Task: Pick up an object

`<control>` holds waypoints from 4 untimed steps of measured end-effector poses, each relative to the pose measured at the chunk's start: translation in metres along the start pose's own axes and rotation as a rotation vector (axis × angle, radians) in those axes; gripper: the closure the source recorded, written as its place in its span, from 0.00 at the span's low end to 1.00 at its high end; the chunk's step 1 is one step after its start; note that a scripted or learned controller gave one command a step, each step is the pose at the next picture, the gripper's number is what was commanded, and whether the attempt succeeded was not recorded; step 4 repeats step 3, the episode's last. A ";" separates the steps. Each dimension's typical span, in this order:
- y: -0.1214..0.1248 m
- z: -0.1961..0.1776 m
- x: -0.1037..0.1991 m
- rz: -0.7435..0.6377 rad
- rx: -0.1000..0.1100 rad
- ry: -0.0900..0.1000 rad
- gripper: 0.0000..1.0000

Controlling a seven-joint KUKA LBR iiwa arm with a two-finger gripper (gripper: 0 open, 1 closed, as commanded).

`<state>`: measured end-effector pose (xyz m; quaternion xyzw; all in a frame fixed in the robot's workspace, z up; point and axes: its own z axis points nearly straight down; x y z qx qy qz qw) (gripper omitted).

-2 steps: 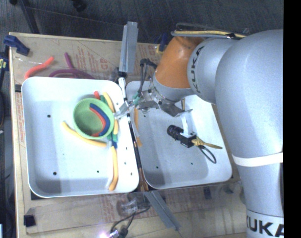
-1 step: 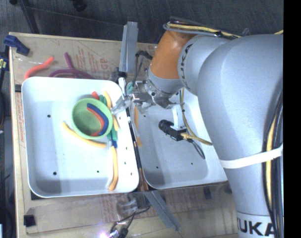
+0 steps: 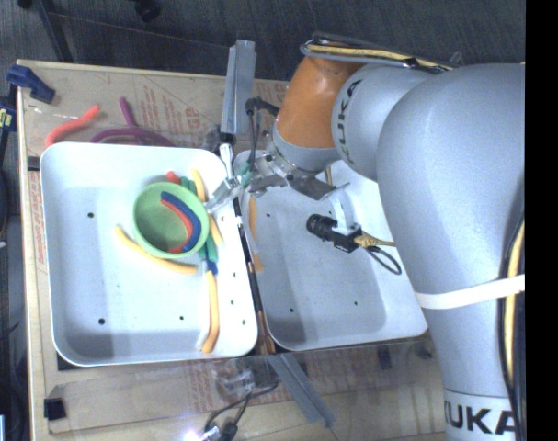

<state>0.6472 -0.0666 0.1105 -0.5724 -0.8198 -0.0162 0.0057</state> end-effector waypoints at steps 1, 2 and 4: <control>0.009 -0.016 0.010 -0.015 -0.013 0.008 1.00; 0.031 -0.052 0.066 0.038 0.016 -0.018 1.00; 0.003 -0.121 0.025 0.513 0.016 -0.032 1.00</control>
